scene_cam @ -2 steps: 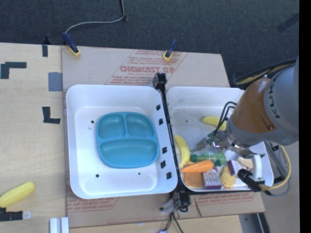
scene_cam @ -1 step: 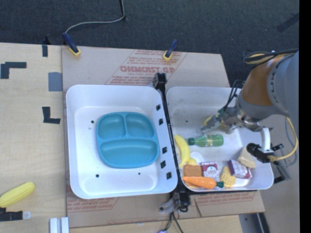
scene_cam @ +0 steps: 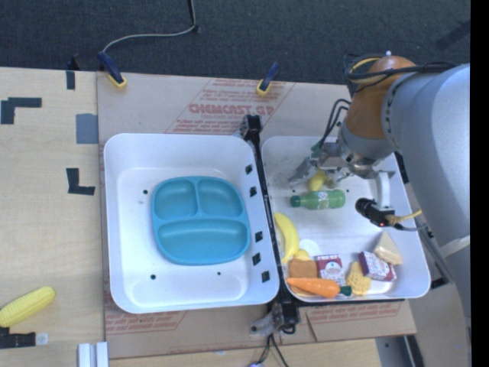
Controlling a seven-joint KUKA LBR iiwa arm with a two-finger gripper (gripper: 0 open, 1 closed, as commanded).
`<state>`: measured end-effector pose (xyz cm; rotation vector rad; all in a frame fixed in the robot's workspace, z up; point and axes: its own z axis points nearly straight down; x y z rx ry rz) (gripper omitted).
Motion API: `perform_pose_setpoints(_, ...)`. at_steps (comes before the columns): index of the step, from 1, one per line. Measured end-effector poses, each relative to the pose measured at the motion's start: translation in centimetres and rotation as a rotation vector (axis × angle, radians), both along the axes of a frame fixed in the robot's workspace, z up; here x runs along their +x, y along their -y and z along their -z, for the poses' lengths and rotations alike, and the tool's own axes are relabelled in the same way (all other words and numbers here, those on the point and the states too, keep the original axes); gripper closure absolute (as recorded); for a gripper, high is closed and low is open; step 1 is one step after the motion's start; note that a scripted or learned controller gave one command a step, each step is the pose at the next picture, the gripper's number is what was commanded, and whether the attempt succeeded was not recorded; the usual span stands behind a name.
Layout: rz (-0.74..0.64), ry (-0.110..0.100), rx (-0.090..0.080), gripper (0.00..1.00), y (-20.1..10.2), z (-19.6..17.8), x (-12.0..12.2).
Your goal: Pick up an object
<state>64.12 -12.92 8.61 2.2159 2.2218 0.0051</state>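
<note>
My gripper [scene_cam: 316,174] is low over the back of the right bin [scene_cam: 412,277], fingers spread and open. A small yellow object [scene_cam: 315,181] lies right under it, between the fingertips, resting on the bin floor. Just in front lies a green bottle [scene_cam: 319,199] on its side. Further toward the bin's front sit a banana [scene_cam: 288,234], a carrot [scene_cam: 313,287], a brown cracker [scene_cam: 302,269], a red-and-white box [scene_cam: 330,267], a small corn piece [scene_cam: 357,283], a dark red box [scene_cam: 377,266] and a cheese wedge [scene_cam: 387,248].
The left bin [scene_cam: 126,159] holds a blue divided plate [scene_cam: 202,219]. A corn cob [scene_cam: 27,304] lies on the bench at the lower left. Black clips [scene_cam: 254,197] line the divider between the bins. A black cable end [scene_cam: 373,211] hangs by the arm.
</note>
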Motion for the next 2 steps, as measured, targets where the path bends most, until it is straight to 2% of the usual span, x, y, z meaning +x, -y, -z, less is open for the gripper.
perform_pose_setpoints(1, -0.001, -0.002, -0.003, 1.00, 0.1, -1.0, 0.0)
perform_pose_setpoints(2, 0.000, -0.004, 0.002, 1.00, -9.3, -9.9, -0.9)
